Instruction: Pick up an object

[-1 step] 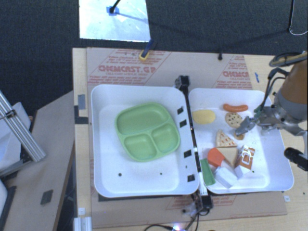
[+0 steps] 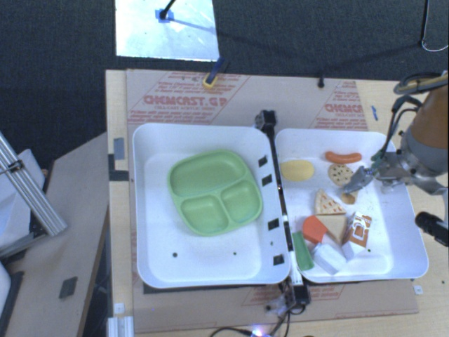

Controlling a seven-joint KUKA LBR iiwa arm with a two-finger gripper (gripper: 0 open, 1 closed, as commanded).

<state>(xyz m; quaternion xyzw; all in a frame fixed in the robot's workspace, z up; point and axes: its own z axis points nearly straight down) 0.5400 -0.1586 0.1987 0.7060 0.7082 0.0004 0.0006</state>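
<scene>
- The gripper (image 2: pixel 359 180) hangs low in the right bin (image 2: pixel 407 258), toward its far right side, at the end of the grey arm (image 2: pixel 424 153) that comes in over the bin's right rim. Whether it is released or clenched I cannot tell, and nothing is visibly lodged in it.
- Just beside its tip lie a brown round cookie (image 2: pixel 340 174) and a smaller brown piece (image 2: pixel 349 198); these look like the nearest candidates for the pick.
- Beyond them, near the bin's far edge, sits a red sausage (image 2: pixel 343 157), and toward the far left corner a yellow oval piece (image 2: pixel 297 170).
- In the middle of the bin rests a wedge-shaped sandwich piece (image 2: pixel 327 203); nearer the front edge crowd an orange block (image 2: pixel 314 227), a small printed carton (image 2: pixel 358 230), a white block (image 2: pixel 330 258) and a green stick (image 2: pixel 302 250) along the left wall.
- The left bin (image 2: pixel 161 258) carries a green divided tray (image 2: pixel 214 192) at its centre.
- To do this step well, I judge the gripper should centre over one lone item such as the cookie, not over the gap between neighbours, then descend straight until it straddles that item.
- The cookie is flat, so it may slip out; a firm, level close close to the floor should help.
</scene>
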